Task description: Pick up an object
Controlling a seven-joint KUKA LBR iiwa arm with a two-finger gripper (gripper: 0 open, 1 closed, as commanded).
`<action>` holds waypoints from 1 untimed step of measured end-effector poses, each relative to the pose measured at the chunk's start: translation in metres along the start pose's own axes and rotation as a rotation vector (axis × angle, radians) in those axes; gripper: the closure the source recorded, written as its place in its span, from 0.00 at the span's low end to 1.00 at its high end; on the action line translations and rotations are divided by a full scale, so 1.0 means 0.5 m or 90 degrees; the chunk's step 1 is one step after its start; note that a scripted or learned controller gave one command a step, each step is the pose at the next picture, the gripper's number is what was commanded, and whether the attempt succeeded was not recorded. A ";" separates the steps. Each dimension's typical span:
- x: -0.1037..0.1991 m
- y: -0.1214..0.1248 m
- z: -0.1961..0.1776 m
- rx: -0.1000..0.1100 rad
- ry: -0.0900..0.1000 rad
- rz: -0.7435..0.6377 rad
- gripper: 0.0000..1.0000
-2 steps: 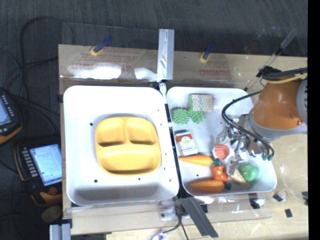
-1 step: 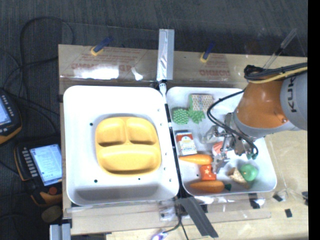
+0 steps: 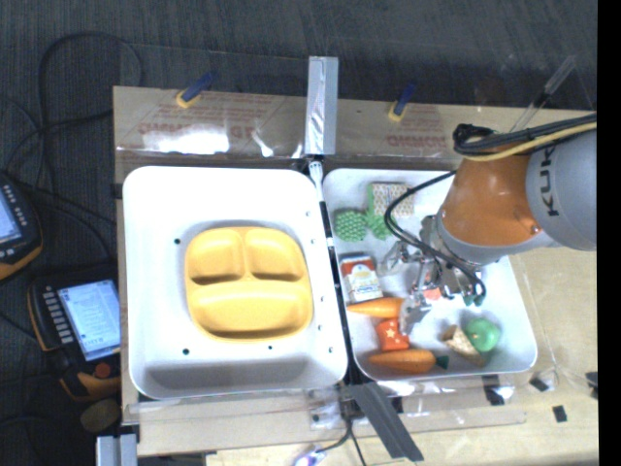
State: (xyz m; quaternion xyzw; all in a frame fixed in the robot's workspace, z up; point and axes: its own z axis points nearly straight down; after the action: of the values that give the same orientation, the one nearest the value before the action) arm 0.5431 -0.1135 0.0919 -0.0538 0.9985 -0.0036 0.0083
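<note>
Lying in the right bin [image 3: 519, 343], near its front-left corner, two carrots [image 3: 374, 308] run lengthwise left to right — the second [image 3: 400, 361] sits at the front wall. Between them stands a small red item [image 3: 391, 334]. The gripper [image 3: 419, 309] hangs just right of the upper carrot's end; whether its jaws are apart or closed cannot be told — nothing shows between them. The left bin [image 3: 155, 260] holds a yellow tray [image 3: 248, 278].
</note>
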 end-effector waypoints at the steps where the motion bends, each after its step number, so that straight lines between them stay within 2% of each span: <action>1: -0.132 -0.076 0.005 -0.003 0.001 -0.141 0.00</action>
State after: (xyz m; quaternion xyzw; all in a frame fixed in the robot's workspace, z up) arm 0.6127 -0.1443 0.0907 -0.1637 0.9865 -0.0024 0.0069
